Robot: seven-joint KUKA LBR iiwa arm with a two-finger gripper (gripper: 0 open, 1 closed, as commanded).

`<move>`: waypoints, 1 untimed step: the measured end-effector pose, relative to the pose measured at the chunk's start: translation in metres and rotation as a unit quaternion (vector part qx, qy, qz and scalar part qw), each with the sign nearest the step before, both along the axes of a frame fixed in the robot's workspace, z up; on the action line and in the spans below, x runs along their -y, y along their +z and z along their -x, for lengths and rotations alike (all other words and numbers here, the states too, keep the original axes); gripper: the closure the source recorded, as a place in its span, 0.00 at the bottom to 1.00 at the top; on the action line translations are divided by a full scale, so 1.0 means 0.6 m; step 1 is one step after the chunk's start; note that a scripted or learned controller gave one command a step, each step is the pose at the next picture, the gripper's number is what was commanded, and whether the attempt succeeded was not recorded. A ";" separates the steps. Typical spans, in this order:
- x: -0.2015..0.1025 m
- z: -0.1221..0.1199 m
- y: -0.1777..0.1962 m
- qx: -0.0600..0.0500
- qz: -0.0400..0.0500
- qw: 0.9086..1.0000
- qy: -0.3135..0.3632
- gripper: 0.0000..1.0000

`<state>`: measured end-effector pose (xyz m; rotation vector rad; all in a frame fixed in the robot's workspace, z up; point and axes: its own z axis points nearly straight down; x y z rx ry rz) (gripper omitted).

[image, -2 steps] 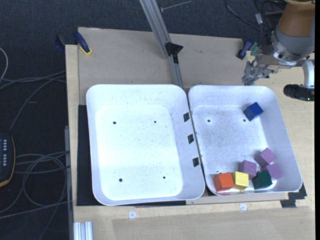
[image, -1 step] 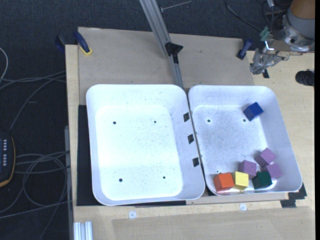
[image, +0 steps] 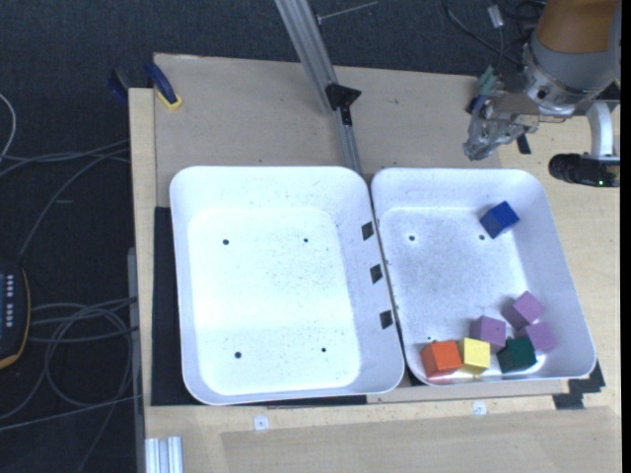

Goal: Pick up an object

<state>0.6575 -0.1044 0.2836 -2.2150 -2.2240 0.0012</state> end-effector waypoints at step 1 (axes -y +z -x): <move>-0.085 0.039 -0.023 -0.001 -0.001 1.000 0.001 1.00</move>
